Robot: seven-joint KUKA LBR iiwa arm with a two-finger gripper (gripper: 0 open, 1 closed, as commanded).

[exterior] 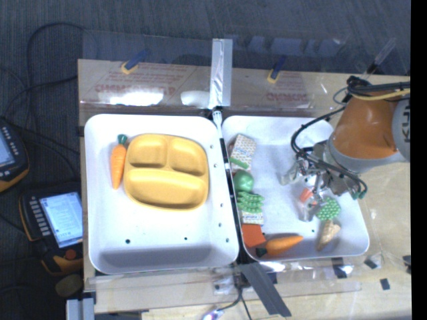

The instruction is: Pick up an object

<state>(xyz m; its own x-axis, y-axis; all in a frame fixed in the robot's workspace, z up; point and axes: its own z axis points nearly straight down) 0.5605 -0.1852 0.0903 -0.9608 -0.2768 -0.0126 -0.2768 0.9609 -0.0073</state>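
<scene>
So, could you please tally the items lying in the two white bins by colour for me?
Orange: 3, the carrot beside the yellow tray, a carrot and an orange block in the right bin.
Yellow: 1, the divided tray.
Green: 3, a round piece, a knobbly piece and a dotted ball.
Tan: 1, a cone-like piece.
Patterned: 1, a small box.
Total: 9.

A yellow tray [166, 171] and orange carrot [118, 163] lie in a white bin [100, 245]; a green-and-white dotted ball [327, 210] sits beside the pincer [311, 195].
</scene>
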